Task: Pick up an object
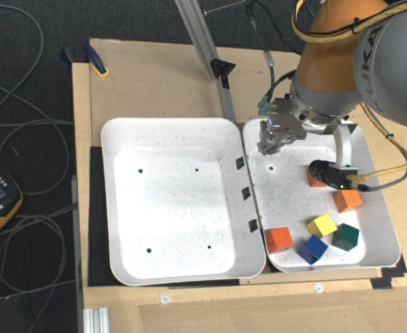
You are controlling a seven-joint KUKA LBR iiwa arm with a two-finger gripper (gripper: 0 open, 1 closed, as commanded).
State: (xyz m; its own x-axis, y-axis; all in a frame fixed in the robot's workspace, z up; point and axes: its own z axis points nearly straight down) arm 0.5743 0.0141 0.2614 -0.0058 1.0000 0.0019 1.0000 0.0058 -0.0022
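Blocks lie in the right bin toward 5 o'clock: an orange cube, blue, yellow, green, another orange. A red block is half hidden by a black part. The pincer hangs at the bin's 11 o'clock; its opening cannot be made out. The arm enters from 1 o'clock.

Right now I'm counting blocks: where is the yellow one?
The yellow block lies in the right bin, near its front edge, between the green block and the blue block.
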